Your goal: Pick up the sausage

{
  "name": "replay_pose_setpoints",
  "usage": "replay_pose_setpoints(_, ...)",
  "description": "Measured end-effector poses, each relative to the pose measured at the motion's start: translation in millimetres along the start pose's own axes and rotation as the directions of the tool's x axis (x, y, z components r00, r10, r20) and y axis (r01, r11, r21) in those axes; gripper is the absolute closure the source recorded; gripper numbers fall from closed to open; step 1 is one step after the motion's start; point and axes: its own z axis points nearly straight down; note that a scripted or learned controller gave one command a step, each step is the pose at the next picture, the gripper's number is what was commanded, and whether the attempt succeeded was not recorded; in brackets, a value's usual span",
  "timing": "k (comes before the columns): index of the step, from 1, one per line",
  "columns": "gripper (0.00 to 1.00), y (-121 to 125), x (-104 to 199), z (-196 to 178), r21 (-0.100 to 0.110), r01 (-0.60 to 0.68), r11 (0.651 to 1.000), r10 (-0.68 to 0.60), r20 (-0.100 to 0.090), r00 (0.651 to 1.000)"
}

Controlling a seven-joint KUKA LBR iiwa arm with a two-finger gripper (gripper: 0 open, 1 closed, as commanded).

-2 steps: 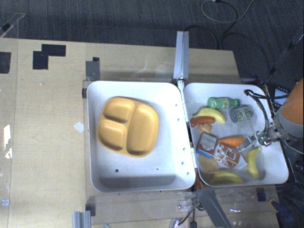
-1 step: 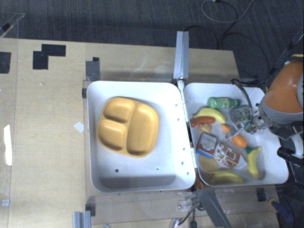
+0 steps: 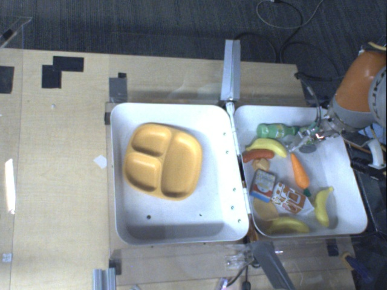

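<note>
End effector (image 3: 311, 135) hovers over the right bin's (image 3: 357, 186) far side beside a green bottle (image 3: 275, 129); its finger state cannot be told. Red sausage (image 3: 258, 155) lies under a banana (image 3: 267, 145), near the bins' divider.

I see a yellow divided plate (image 3: 163, 161) in the left bin (image 3: 121, 180); in the right bin (image 3: 357, 213) lie bananas (image 3: 268, 145), a carrot (image 3: 299, 170), a green bottle (image 3: 275, 130) and a carton (image 3: 289, 199).

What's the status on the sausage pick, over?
Gripper low in right bin, near green bottle; nothing seen held. Sausage by the bin's left wall, untouched. Banana lying against it, carrot close by.
</note>
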Motion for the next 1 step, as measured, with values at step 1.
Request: replay_pose_setpoints(1, 0.00, 31.5, -9.4, 0.2, 0.020, -0.022, 1.000, 0.022, -0.015, 1.000)
